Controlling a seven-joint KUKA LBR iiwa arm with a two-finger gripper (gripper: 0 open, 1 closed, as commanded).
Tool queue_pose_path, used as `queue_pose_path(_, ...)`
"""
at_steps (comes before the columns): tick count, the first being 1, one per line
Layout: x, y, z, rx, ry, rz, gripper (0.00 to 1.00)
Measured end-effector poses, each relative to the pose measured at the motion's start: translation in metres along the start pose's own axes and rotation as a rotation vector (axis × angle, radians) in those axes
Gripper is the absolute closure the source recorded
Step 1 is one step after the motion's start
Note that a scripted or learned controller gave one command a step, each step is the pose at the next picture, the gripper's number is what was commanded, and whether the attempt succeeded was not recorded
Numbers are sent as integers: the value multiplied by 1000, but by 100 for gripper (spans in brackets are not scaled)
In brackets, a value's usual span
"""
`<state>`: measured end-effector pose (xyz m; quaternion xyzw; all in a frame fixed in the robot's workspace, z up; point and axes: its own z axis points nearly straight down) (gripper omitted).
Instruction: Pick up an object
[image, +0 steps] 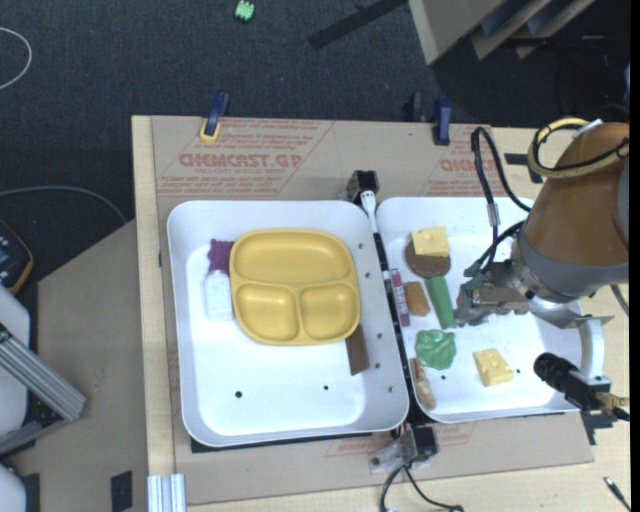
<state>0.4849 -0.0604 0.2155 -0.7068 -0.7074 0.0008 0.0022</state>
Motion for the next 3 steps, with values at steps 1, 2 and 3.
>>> queue_pose_path(1,1,0,-1,-2,-1,1,100)
queue_pose_path(2,-10,-6,-17,-7,-3,1,100)
queue_pose_path(3,-6,0,1,0,-1,1,100)
